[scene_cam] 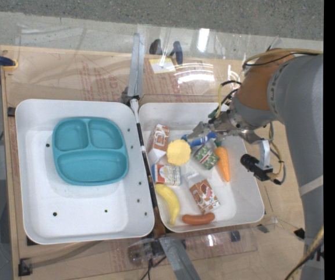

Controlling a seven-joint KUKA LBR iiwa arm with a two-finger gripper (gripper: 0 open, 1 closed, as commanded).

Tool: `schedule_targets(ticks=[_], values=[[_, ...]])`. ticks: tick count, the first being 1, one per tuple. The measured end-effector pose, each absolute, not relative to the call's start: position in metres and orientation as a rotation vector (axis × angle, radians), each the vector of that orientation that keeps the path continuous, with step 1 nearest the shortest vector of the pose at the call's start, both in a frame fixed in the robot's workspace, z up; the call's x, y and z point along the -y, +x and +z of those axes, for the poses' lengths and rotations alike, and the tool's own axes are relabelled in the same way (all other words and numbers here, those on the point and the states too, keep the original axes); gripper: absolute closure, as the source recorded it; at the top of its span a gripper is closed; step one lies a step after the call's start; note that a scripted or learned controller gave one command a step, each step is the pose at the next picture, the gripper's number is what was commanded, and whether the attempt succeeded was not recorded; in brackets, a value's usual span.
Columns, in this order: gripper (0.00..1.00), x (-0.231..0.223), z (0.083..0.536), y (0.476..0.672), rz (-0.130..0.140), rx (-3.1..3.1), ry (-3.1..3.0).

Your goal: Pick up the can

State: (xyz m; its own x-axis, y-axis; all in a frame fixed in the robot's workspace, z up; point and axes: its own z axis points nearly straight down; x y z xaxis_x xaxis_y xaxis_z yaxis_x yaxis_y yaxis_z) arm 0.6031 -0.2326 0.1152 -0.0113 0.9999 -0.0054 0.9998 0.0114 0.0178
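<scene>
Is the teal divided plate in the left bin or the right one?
Left bin: the teal plate lies flat on its floor.

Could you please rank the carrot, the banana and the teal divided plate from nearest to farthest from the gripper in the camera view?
From the gripper:
1. Carrot, just below it in the right bin.
2. Banana, lower left of that bin.
3. Teal divided plate, in the left bin.

likely robot lab, clamped plywood bench (pixel 68 74), bins (pixel 33 214)
</scene>
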Motion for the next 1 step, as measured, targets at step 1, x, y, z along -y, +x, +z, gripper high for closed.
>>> schedule_targets(ticks=[1], values=[[0.0, 0.241, 0.0981, 0.5809, 0.018, -2.053, 2.354]])
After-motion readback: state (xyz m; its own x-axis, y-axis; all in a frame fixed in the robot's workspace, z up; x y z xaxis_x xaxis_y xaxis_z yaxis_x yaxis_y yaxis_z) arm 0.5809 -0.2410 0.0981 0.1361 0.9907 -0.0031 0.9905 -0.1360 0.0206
